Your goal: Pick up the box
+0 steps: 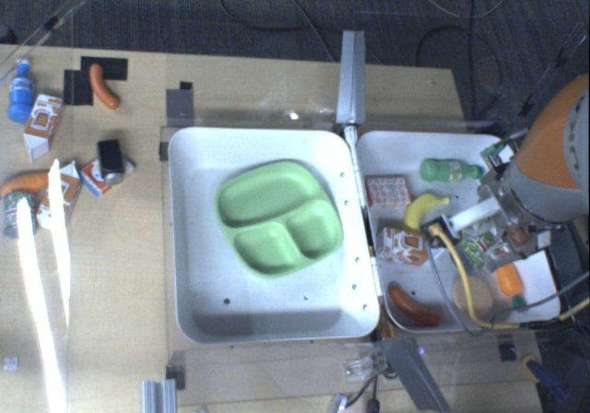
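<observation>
the right bin holds most of the clutter. at its near edge lies a red sausage, toward the near-left corner. just beyond it, against the left wall, sits a small white-and-orange carton. farther along the same wall lies the box, flat, with a reddish grid-patterned face, apart from the carton and beside a yellow banana. near the far edge a green bottle lies on its side. the gripper hangs over the right half of this bin, well apart from the box; whether its fingers are spread or closed cannot be told, and nothing shows between them. an orange object sits just near of it.

the left bin carries a green divided tray, set about its middle, with three compartments.
</observation>
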Controlling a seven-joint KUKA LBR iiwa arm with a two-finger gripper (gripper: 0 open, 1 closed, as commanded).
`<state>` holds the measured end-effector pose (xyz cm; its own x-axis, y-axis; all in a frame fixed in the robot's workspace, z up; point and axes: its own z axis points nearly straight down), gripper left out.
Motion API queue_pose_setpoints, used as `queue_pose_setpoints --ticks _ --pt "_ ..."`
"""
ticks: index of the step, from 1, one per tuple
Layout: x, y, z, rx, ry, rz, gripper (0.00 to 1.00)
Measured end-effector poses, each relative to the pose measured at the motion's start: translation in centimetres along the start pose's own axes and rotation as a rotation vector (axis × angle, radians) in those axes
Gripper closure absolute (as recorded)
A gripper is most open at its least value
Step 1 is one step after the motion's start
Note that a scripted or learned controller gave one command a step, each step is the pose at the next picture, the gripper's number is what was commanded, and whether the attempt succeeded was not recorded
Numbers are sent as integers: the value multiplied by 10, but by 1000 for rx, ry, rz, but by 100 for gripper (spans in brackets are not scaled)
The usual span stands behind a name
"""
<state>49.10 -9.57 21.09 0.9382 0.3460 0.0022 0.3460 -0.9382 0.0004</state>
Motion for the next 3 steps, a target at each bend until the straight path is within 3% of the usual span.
queue_pose_setpoints --ticks 1,2,3 --pt "-15 31 -53 0 -1 145 100" --pt "-15 29 -11 1 -3 146 100" --pt "-25 59 -17 1 -3 147 100"
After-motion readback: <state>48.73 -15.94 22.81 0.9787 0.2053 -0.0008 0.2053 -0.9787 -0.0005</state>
